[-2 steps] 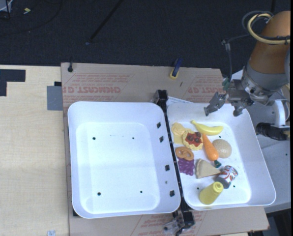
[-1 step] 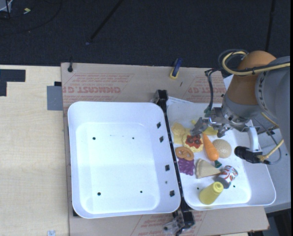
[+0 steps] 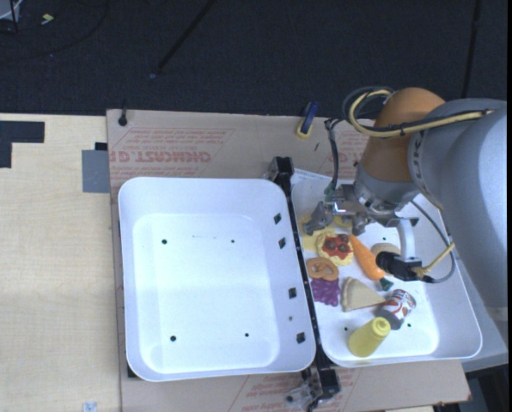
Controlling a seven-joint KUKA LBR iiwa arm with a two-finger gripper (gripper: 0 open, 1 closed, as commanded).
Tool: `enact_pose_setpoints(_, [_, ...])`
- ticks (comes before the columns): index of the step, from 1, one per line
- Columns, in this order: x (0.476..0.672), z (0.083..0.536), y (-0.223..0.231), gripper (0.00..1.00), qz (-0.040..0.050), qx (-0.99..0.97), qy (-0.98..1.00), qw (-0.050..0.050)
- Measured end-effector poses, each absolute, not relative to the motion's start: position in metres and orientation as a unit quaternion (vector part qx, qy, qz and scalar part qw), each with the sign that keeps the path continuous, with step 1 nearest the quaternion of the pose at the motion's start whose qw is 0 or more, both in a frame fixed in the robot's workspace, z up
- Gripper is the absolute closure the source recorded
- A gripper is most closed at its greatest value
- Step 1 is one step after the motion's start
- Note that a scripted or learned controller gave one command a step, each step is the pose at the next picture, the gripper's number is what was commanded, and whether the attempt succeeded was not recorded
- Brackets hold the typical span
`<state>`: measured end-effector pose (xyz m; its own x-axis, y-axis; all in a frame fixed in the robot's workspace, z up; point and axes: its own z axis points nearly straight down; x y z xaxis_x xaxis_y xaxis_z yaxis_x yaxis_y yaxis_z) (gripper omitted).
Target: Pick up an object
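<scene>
A grey robot arm lowers its claw into the right bin, just above a pizza slice; its grip cannot be told. A carrot lies beside the pizza.

red mirrored print on cardboard sheet, not legible.

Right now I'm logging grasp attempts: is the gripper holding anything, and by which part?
Cannot be told. The gripper is low over the toy food in the right bin, near the pizza slice, but no object visibly sits in it.
</scene>
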<state>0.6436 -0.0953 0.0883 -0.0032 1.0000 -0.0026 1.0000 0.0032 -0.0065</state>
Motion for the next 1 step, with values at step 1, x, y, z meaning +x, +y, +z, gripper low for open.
enact_pose_setpoints(1, [0.6451,0.0904,-0.0813,0.0,-0.0005,-0.707,-0.708,-0.001])
